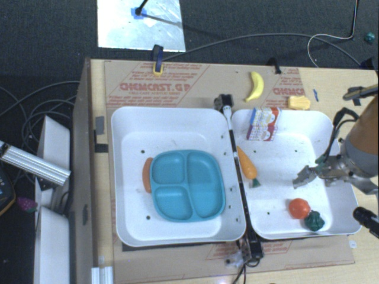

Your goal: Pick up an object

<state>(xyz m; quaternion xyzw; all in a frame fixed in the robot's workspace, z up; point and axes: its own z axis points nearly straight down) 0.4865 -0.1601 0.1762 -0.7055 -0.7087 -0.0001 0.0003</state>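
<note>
Tomato (299, 207) (red), gripper (303, 177) above

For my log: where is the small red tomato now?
The small red tomato lies in the right white bin, near its front edge, touching a green toy vegetable.

Divided plate (188, 184) in left bin (127, 158); tomato (299, 207), carrot (246, 164) in right bin (284, 147).

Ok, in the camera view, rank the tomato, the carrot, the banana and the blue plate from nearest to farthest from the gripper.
From the gripper over the right bin:
1. Tomato, just below it in the right bin.
2. Carrot, at that bin's left wall.
3. Banana, on the board beyond the bins.
4. Blue plate, in the left bin.
</note>
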